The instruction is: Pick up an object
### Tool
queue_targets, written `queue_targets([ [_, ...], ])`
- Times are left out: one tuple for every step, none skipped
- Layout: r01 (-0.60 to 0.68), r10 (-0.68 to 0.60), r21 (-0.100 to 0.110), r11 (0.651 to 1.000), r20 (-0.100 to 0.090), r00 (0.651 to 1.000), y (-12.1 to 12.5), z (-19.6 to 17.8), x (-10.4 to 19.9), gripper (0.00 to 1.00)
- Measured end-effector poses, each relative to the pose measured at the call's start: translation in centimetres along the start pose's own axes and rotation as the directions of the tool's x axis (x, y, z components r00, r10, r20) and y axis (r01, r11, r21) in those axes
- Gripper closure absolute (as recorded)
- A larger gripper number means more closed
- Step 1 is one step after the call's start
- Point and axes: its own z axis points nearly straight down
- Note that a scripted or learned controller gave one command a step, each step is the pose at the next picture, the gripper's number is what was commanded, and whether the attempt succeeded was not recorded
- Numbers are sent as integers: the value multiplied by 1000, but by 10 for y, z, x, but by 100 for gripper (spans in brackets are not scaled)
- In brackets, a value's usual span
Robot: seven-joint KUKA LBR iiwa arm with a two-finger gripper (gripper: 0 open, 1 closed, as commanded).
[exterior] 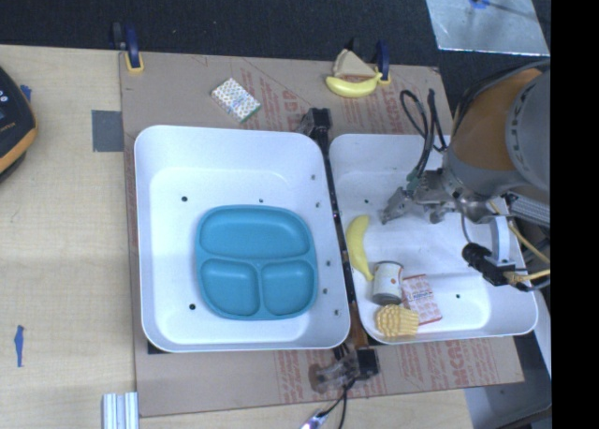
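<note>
Two shallow white plastic bins sit side by side on a brown cardboard sheet with faint red print, not readable, over a light wood-grain table (65,258). The left bin (164,160) holds a smooth teal divided plate (255,261) with three compartments, about centred. The right bin (487,315) holds a yellow banana (358,243) lying along its left wall, a small can (387,281) with a white label just beside the banana's lower end, a bumpy yellow corn cob (397,321) near the front-left corner, and a flat white packet (421,298) with red print, too small to read, touching the corn. The grey arm with its orange band reaches in from the right; the gripper (398,207) hovers over the right bin's middle, above and to the right of the banana. Fingers: cannot tell whether they are apart or together; nothing visible between them. At the table's back edge on the cardboard: a second yellow banana-shaped toy (352,85) and a small patterned packet (235,98). Dark carpet lies behind the table.
</note>
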Motion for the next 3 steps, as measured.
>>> queue_targets([
  [-2, 2, 0, 1000, 1, 1000, 66, 0, -69, 0],
  [-1, 1, 1, 1000, 0, 1000, -27, -4, -55, 0],
  [-2, 2, -1, 1000, 0, 1000, 51, 0, -67, 0],
])
